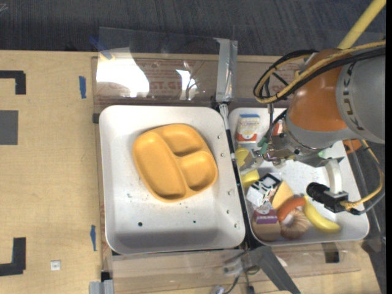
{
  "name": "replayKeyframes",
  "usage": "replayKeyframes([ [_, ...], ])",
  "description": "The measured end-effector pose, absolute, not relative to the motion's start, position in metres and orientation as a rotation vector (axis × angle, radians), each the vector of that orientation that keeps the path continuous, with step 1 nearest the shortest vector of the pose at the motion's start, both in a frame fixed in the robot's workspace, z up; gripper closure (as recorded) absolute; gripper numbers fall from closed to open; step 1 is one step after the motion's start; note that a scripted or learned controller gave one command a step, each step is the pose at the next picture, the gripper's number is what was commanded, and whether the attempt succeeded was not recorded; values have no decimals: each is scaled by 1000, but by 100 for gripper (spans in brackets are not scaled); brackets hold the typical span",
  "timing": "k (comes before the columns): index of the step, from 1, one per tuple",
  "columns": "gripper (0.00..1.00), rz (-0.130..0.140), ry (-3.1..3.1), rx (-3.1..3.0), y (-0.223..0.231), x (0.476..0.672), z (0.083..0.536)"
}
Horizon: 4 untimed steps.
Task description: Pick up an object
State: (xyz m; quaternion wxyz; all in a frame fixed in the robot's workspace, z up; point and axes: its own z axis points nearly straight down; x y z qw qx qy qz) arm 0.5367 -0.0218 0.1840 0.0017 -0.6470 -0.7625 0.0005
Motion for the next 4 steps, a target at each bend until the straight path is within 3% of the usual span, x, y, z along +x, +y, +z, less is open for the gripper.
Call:
replayKeyframes([
  [1,0,1,-2503,-1895,-39,525,185],
  [2,0,2,-2473,-1934,-61,479,184],
  [3,0,0,-2460,-1955,-74,557,184],
  [4,0,0,-2487,-1915,-46,543,185],
])
